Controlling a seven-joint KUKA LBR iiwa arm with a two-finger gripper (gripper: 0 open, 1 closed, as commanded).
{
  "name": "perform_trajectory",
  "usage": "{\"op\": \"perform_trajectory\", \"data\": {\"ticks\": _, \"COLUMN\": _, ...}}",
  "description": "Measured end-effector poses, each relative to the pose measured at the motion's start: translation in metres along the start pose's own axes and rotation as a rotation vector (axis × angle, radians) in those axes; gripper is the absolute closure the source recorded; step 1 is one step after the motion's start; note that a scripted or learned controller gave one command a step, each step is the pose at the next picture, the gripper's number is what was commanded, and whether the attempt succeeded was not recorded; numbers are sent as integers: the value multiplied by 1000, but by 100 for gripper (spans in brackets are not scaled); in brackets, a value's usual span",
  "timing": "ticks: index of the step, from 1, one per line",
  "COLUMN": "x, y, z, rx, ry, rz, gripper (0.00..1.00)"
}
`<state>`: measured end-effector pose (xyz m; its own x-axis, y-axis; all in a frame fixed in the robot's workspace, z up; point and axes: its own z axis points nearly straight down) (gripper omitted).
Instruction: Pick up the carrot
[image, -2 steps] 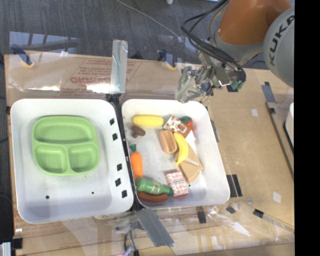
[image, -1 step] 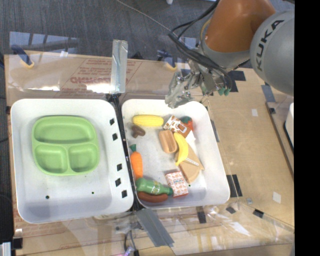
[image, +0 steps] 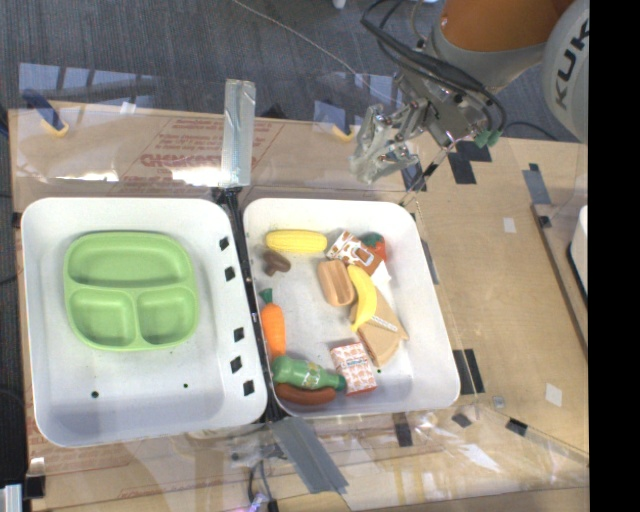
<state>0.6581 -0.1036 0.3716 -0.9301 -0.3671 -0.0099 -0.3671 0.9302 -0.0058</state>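
Bench bears two bins; carrot (image: 272, 327) lies against right bin's (image: 425, 330) left wall — light, rigid, smooth; grasp mid-body. Gripper (image: 385, 150) hovers beyond that bin's far rim, jaws apparently open, empty.

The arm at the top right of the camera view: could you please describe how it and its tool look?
The arm is pale grey with a broad orange band and part of a dark letter on its casing. Black cables loop beside it. The tool is a small metallic assembly of silvery parts.
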Motion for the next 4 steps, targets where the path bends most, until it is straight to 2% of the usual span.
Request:
{"op": "perform_trajectory", "data": {"ticks": 1, "x": 10, "y": -14, "z": 128, "rx": -12, "ry": 18, "rz": -14, "gripper": 100}}
{"op": "perform_trajectory", "data": {"ticks": 2, "x": 31, "y": -70, "z": 80, "rx": -1, "ry": 5, "rz": -9, "gripper": 100}}
{"op": "perform_trajectory", "data": {"ticks": 3, "x": 83, "y": -44, "z": 111, "rx": -6, "ry": 11, "rz": 64, "gripper": 100}}
{"op": "perform_trajectory", "data": {"ticks": 4, "x": 87, "y": -41, "z": -19, "rx": 4, "ry": -3, "rz": 278, "gripper": 100}}
